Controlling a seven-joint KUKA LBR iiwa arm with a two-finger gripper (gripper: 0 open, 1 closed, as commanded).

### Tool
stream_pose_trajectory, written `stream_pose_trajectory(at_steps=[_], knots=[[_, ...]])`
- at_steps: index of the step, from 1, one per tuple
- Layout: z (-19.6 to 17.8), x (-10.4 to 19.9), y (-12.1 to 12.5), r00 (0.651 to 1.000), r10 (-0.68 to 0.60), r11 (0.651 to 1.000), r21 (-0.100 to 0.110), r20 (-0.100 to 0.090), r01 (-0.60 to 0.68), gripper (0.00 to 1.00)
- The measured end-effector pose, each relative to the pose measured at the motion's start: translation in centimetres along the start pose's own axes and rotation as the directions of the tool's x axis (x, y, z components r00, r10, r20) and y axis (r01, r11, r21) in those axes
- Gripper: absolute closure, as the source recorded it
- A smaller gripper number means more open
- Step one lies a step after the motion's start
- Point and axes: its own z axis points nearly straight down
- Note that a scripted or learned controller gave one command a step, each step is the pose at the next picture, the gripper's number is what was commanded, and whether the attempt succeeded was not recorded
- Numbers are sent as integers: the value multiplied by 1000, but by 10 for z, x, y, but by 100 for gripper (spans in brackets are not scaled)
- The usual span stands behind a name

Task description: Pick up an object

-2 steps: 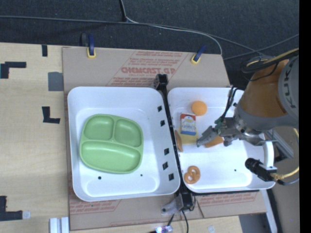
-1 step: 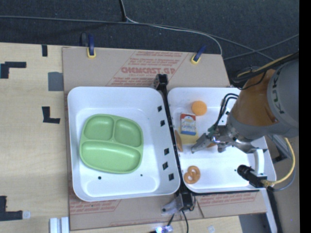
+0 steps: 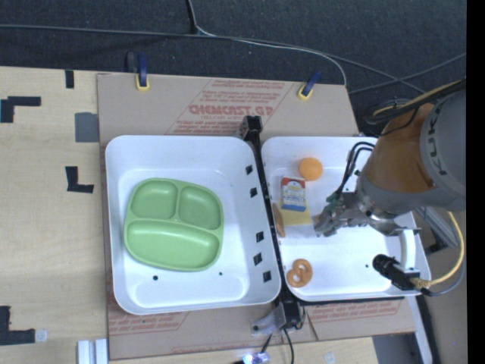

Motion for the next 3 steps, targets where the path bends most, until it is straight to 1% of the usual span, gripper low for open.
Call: stream_pose_trajectory(at_steps=[2, 3], knots=[[-90, 2, -2, 1000, 0, 1000, -8, 2, 0, 100], [-97, 57, 22, 1000, -6, 1000, -5, 0, 6, 100]])
